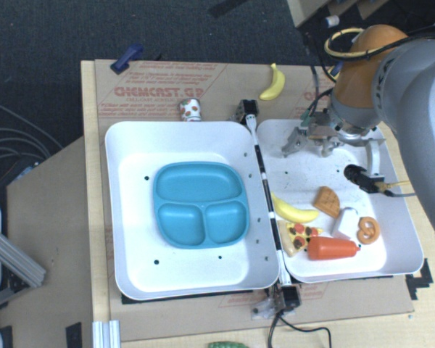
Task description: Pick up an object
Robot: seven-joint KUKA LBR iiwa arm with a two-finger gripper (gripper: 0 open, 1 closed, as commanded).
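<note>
you can see the gripper [311,141] low over the far part of the right bin [399,256], its metal fingers [293,142] pointing left toward the divider; from this angle you cannot tell how far the jaws are apart, and nothing shows between them. the grey arm with its orange band [362,71] comes in from the far right above it.

nearer to you in that same bin lie the toy foods: a yellow banana [293,210] by the left wall, a brown bread piece [328,200] just right of it, a white block [344,222], a pretzel [367,229] at the right, a pizza slice [297,238] and a red-orange carrot [331,249] touching it at the near edge. all sit well apart from the gripper.

the left bin [127,216] holds a blue divided plate [201,203]. on the brown board beyond the bins you have a second banana [273,84] and a small spotted toy [191,109].
</note>
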